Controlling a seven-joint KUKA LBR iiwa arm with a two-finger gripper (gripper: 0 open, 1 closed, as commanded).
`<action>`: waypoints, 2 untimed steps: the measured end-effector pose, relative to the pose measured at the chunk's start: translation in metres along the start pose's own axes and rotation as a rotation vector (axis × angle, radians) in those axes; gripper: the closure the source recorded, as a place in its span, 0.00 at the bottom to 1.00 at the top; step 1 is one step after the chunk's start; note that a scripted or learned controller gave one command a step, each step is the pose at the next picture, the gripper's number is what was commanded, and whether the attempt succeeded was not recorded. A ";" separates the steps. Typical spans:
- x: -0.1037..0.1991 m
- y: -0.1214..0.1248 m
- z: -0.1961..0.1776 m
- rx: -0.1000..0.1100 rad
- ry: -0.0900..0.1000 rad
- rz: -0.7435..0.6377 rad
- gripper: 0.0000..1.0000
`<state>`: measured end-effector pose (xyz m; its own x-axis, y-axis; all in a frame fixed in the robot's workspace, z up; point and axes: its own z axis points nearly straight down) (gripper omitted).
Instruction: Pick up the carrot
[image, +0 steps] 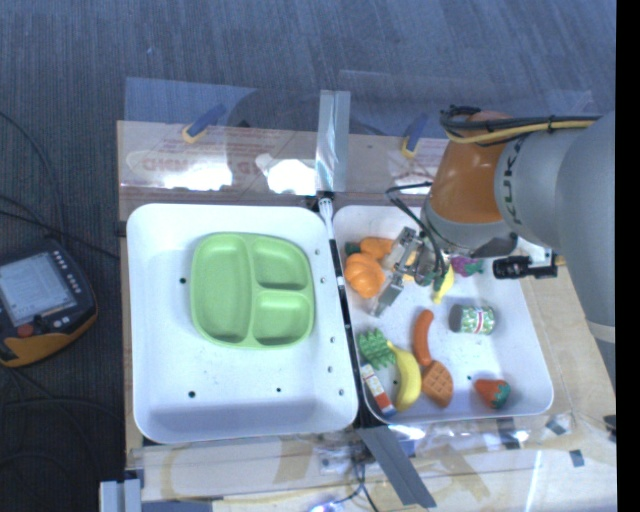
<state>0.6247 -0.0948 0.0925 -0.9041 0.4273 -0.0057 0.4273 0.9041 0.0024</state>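
Camera view: left bin holds a green divided plate. Right bin holds the food items: carrot at its upper left corner, an orange just below it, a sausage mid-bin, banana and a green leafy piece lower left, a can to the right, a strawberry lower right. Carrot's long axis runs roughly left-right in frame; which end is the tip, can't tell. End effector sits just right of the carrot and orange, fingers spread, nothing between them.
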 end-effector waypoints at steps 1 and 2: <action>-0.013 0.005 -0.002 0.008 0.026 0.051 0.00; 0.006 -0.001 0.002 -0.004 -0.009 0.133 0.00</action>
<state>0.6186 -0.0926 0.0908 -0.8396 0.5431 -0.0136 0.5430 0.8397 0.0082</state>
